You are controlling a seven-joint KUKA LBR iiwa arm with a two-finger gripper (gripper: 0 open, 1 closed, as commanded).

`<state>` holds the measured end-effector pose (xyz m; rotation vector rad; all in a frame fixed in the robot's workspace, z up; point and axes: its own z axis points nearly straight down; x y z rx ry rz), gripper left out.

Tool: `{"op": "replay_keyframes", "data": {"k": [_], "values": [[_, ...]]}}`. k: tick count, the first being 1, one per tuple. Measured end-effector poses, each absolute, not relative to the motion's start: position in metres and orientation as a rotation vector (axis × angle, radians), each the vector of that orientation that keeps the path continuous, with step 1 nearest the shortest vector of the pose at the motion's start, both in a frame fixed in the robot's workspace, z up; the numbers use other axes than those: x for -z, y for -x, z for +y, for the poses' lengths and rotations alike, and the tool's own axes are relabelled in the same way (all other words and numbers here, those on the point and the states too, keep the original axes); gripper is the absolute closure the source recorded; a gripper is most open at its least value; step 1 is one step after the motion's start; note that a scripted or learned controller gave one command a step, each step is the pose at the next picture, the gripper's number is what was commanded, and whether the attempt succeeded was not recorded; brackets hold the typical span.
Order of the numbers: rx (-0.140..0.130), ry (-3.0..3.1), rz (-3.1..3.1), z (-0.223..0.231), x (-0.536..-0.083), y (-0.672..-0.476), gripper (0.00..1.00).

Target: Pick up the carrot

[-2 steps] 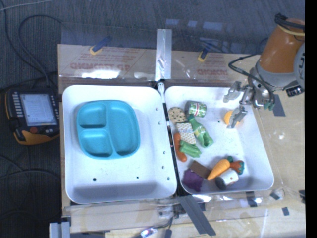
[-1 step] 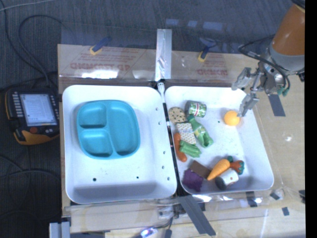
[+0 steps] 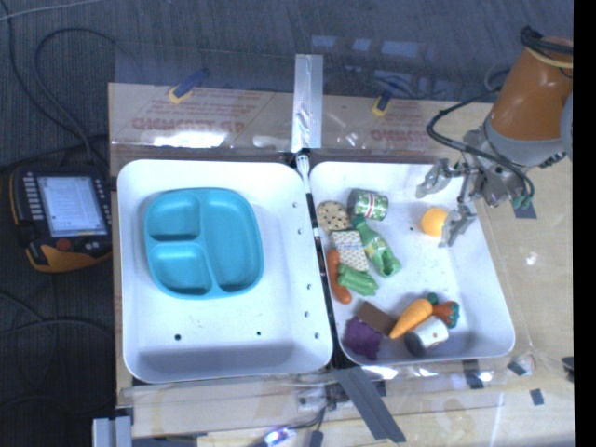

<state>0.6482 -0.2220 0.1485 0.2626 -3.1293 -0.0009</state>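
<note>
The carrot (image 3: 411,318) is an orange cone that lies at a slant near the front of the right bin (image 3: 492,287), its thick end up and to the right. My gripper (image 3: 443,205) hovers over the bin's far right part, well behind the carrot, with its fingers spread apart and nothing between them. A small orange-yellow fruit (image 3: 434,222) sits just beside the lower finger (image 3: 458,224).
Around the carrot lie a brown block (image 3: 376,317), a purple piece (image 3: 362,338), a white cylinder (image 3: 429,335) and a red fruit (image 3: 448,312). Further back are a green can (image 3: 369,204), green vegetables (image 3: 380,254) and a cookie (image 3: 331,215). A blue divided plate (image 3: 202,240) sits in the left bin (image 3: 223,352).
</note>
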Motion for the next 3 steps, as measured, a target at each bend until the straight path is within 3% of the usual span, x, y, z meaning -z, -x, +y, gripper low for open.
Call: {"op": "replay_keyframes", "data": {"k": [1, 2, 3], "values": [[0.001, -0.314, -3.127, -0.223, -0.234, -0.669, 0.00], [0.002, -0.575, -3.087, -0.189, -0.131, -0.657, 0.00], [0.007, -0.571, -3.090, -0.188, -0.140, -0.658, 1.00]]}}
